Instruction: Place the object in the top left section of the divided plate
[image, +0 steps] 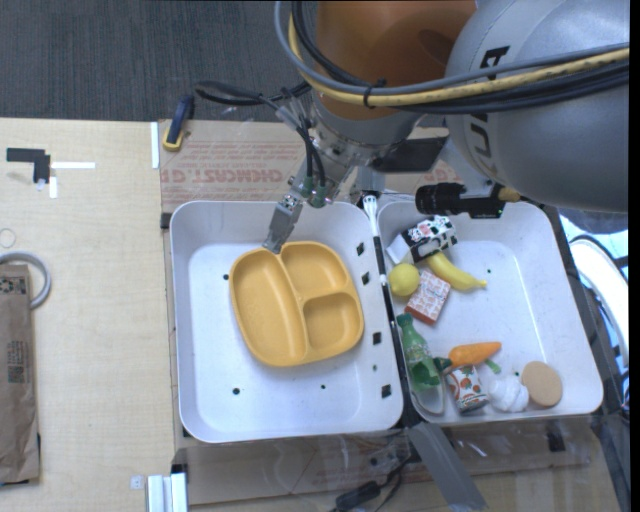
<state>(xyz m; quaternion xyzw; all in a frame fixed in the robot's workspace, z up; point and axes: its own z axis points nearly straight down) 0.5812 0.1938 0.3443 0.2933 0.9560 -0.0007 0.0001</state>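
Hovering at the far rim of the divided plate (297, 302), the gripper (278, 232) state cannot be determined; no object visible in it. Risk: nothing is delivered.

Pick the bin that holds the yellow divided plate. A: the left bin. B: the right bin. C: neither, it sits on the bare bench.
A: the yellow divided plate lies on the floor of the left bin, while the right bin holds the banana and other small items.
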